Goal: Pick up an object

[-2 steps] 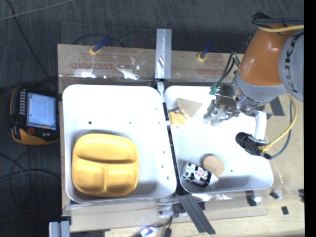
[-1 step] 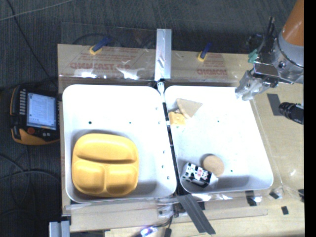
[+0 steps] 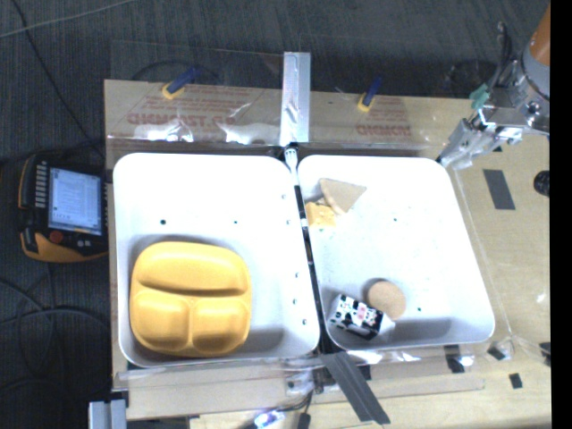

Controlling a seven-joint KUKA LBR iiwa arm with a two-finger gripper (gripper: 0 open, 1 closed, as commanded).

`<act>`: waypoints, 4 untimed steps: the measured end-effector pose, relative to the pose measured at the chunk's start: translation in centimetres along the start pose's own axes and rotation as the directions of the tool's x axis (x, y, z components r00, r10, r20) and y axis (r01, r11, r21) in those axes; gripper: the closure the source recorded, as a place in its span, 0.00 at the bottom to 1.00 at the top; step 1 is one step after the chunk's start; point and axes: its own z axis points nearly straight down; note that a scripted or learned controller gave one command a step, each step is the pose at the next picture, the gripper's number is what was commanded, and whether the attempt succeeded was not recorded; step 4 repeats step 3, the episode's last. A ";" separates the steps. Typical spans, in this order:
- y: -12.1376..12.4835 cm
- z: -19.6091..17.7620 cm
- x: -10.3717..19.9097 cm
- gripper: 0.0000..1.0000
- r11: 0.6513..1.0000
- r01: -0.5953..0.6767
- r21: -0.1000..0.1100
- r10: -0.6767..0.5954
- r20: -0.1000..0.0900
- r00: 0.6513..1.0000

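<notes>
The robot's jaws (image 3: 456, 150), their spread impossible to tell, hang beyond the right bin's (image 3: 465, 239) far corner, well apart from the cork disc (image 3: 386, 298).

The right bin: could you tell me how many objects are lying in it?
3: a tan wedge-shaped piece at the far left corner, a round cork-coloured disc near the front, and a small black-and-white printed item beside the disc.
</notes>
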 end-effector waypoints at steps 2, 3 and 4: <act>-8.9 8.5 -3.3 1.00 0.986 -0.166 0.003 0.166 -0.004 0.986; -7.7 -4.0 -7.0 1.00 0.996 -0.085 -0.002 0.085 0.000 0.996; -7.7 -4.0 -7.0 1.00 0.996 -0.085 -0.002 0.085 0.000 0.996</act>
